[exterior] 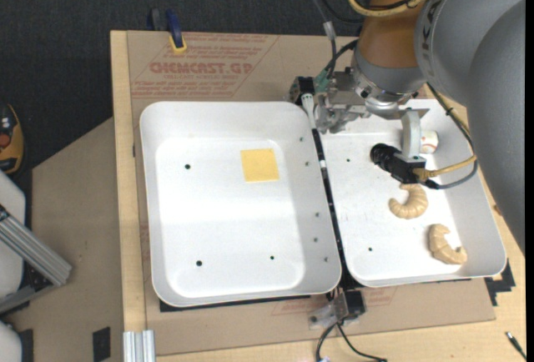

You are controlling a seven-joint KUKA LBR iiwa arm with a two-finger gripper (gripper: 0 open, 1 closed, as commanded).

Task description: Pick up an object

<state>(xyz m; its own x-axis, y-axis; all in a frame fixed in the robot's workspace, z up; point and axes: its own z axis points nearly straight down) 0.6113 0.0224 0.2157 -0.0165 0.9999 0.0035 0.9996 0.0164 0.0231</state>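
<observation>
Tan croissant-shaped piece (pixel 409 203) lay right of centre in the right white bin (pixel 367 218); a second croissant piece (pixel 445 243) sat by its near right corner. Yellow flat square (pixel 259 165) lay toward the left white bin's (pixel 217 227) far edge. We noted the gripper (pixel 327 113) over the right bin's far left corner; released or clenched, we could not tell.

Camera, one: fixed above bench (pixel 209 60), slanted downward, mid-range; frames both white bins (pixel 163 210); arm (pixel 484 27) enters from right.

Bulky grey arm (pixel 488 43) with a glossy orange band (pixel 400 6) above a silvery wrist (pixel 380 98).
</observation>
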